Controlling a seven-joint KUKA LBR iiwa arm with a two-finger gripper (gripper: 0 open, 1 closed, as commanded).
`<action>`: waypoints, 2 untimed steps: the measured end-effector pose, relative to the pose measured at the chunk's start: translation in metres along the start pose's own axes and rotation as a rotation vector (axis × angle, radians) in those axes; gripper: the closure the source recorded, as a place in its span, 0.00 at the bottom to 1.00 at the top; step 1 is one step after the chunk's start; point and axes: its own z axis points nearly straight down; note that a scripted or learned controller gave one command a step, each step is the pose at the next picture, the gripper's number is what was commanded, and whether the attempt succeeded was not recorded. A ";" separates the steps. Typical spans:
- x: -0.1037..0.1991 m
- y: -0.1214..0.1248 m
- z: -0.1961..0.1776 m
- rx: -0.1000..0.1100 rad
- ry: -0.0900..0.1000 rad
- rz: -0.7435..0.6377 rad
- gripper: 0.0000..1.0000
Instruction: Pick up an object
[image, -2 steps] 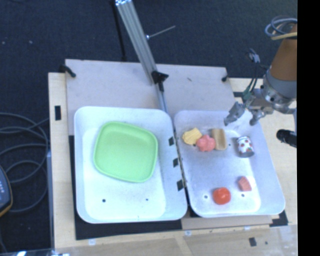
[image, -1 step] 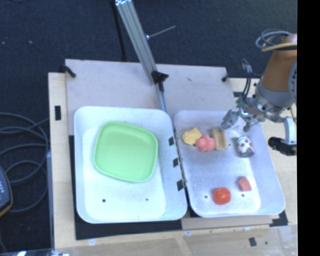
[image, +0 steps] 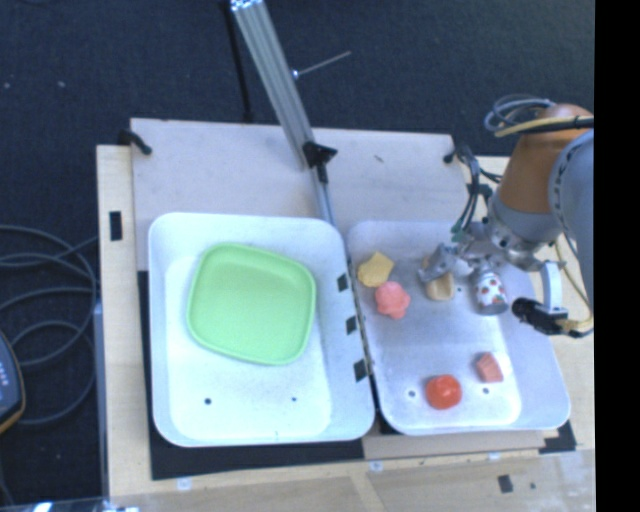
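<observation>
My gripper (image: 438, 270) is low over the back of the right bin (image: 540, 400), reaching in from the right below the orange-banded wrist. A small tan object (image: 440, 290) lies right at its tip, touching or just under it. A white object with red spots (image: 489, 291) sits just right of that, beside the gripper body. To the left lie a yellow piece (image: 376, 268) and a pink lump (image: 392, 299). Near the front of the bin are a red-orange ball (image: 443, 391) and a small salmon block (image: 489, 367).
The left bin (image: 170, 400) holds a light green square plate (image: 251, 303). A metal pole (image: 285, 90) slants down to the divider between the bins. Black cables (image: 545, 318) hang off the wrist on the right.
</observation>
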 end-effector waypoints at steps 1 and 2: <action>0.000 0.001 -0.012 -0.003 0.000 -0.002 1.00; 0.011 0.005 -0.065 -0.009 -0.001 -0.001 1.00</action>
